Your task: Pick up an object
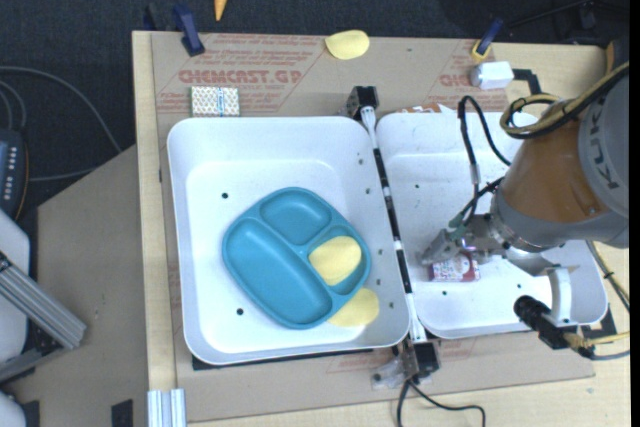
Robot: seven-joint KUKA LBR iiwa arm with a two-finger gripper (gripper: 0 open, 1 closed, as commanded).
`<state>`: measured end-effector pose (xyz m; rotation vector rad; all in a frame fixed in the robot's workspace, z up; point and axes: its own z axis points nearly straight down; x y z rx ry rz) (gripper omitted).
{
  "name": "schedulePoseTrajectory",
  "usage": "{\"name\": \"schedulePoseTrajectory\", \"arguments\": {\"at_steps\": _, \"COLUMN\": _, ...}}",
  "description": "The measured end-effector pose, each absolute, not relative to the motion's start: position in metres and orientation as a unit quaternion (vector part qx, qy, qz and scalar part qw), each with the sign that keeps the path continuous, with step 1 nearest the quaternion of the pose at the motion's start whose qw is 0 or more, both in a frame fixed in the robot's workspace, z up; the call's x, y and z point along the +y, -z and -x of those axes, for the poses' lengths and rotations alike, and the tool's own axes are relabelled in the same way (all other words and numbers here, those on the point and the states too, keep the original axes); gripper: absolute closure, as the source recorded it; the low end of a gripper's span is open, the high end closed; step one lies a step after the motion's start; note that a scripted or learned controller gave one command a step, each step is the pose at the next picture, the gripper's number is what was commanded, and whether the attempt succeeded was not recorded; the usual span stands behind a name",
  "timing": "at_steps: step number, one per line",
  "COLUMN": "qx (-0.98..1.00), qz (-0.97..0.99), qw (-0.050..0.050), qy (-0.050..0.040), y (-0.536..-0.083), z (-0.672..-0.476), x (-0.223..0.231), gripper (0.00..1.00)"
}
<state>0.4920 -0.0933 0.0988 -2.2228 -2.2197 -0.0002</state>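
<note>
On the left, the larger white bin point(200, 165) holds a blue divided plate point(285, 255), lying tilted across the bin floor. A yellow piece point(336, 258) sits in the plate's right-hand compartment, and a second yellow piece point(355, 309) lies on the bin floor just beside the plate's lower right edge, touching or nearly touching it. Outside the bins, near the top of the board, another yellow object point(347, 44) lies on the bench.

Moving right, past the divider where the two bins meet, the right bin point(430, 140) holds a small red and white packet point(455, 269) near its lower middle. My gripper point(462, 242) is down in this bin, right over that packet. I cannot tell how far my gripper is spread or whether it has the packet. My arm point(560, 185) covers the bin's right side.
</note>
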Motion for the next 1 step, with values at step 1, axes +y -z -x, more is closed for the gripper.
{"name": "schedulePoseTrajectory", "arguments": {"at_steps": 1, "qx": -0.708, "qz": 0.707, "qw": 0.000, "qy": 0.0007, "y": -0.1988, "z": -0.5439, "x": -0.0386, "gripper": 1.00}}
